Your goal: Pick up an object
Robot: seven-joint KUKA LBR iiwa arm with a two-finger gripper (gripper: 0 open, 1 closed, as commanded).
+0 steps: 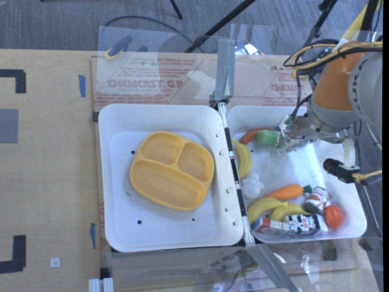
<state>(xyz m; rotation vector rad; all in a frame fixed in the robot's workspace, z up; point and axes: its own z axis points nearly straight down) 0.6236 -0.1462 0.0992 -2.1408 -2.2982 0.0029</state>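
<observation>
Looking down at a slant on a pale wooden bench (48, 163) marked with black corner brackets and bits of blue tape, grey carpet and dark stand legs beyond it. Two shallow white bins sit side by side. The left bin (115, 224) carries a yellow divided plate (172, 170), three compartments, lying flat near the middle. The right bin (355, 221) is busy: a yellow banana (244, 159) against the left wall, a small white lump (251, 185) just below it, an orange carrot (285, 193), two more yellow banana-like pieces (273, 209) near the front, a flat red-white-black package (289, 225) along the front wall, a small can (317, 198) and an orange-red round fruit (333, 216) beside it.

The arm comes in from the right, orange band showing. The gripper (285, 134) is down at the back of the right bin, right up against a green-and-orange toy vegetable (260, 137). Whether its pincer is apart or closed on that piece, I can't tell from here. A clear acrylic sheet (152, 84) lies behind the bins.
</observation>
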